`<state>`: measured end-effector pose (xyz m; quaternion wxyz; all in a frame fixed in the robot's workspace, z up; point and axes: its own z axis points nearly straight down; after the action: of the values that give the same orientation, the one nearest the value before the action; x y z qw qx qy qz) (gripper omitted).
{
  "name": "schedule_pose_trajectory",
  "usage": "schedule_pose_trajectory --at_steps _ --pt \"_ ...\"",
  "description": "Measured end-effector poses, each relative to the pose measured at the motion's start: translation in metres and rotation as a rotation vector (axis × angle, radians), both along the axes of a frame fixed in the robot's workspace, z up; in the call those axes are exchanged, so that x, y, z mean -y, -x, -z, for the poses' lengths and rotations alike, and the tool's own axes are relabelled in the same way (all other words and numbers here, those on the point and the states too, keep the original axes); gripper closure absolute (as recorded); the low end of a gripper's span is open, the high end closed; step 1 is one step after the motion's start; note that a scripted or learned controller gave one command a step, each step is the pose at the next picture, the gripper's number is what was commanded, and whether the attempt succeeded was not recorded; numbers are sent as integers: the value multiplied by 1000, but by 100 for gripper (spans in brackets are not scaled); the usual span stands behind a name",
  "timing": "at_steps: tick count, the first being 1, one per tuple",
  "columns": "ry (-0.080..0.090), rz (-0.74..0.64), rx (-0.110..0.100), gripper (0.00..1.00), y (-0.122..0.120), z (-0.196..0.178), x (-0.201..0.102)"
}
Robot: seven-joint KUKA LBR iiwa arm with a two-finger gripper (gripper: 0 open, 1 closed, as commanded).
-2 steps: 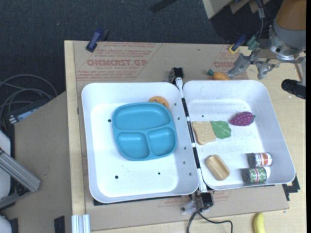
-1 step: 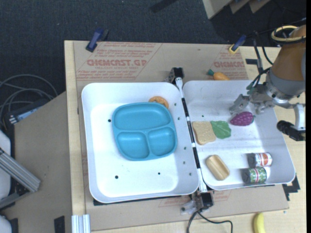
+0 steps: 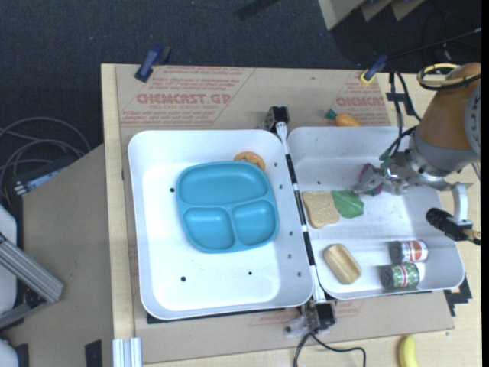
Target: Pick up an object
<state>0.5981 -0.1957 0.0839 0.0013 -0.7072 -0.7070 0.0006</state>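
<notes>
From where I'm standing the gripper (image 3: pixel 372 180) hangs by the green leaf toy (image 3: pixel 349 203), can't tell its state; leaf looks light, floppy, so pinch an edge.

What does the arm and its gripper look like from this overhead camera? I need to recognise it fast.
The arm is a rounded grey body with a broad orange band above the wrist. At its tip sits a small metallic grey gripper with dark fingers. Black cables run beside it over the bench, and a yellow-rimmed ring tops the arm.
</notes>
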Motion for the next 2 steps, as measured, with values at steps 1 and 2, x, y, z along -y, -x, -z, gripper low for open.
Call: schedule_pose_trajectory --at_steps 1,2 --pt "1 -2 5 0 -38 -1 -44" --pt "3 -1 7 100 -38 -12 -43"
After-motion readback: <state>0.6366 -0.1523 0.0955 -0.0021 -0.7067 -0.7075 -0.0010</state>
